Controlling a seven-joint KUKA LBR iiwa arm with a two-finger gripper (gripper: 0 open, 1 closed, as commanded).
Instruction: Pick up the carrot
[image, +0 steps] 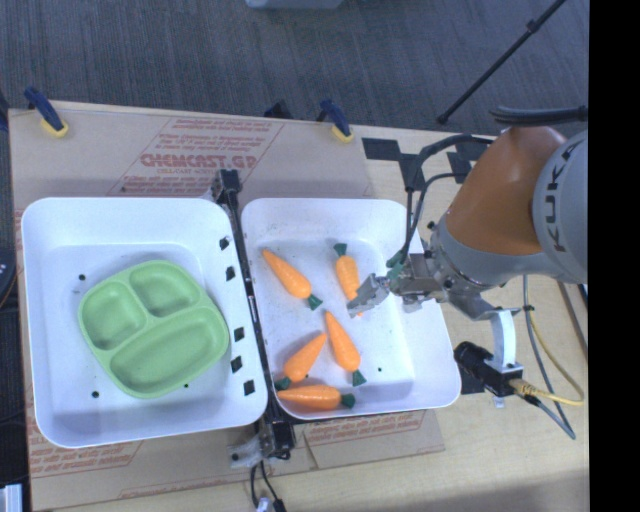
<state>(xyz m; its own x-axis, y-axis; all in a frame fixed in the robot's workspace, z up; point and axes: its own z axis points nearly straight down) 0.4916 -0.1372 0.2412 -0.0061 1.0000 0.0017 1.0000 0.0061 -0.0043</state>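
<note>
Several orange carrots with green tops lie in the right white bin (420, 375). One carrot (288, 275) lies slanted at the upper left, and a second carrot (346, 270) sits near the middle top. Lower down, two carrots (342, 342) (303, 357) form a V. Another carrot (312, 398) lies along the front wall. My gripper (364, 296) hangs low over the bin, just right of the lower end of the middle-top carrot. I see no carrot held in it. The grey and orange arm (505, 215) reaches in from the right.
The left white bin (40, 260) holds a green divided plate (152, 327). Black clips (228, 185) run along the seam between the bins. Both bins rest on a cardboard sheet (200, 150) held by blue clamps at the back.
</note>
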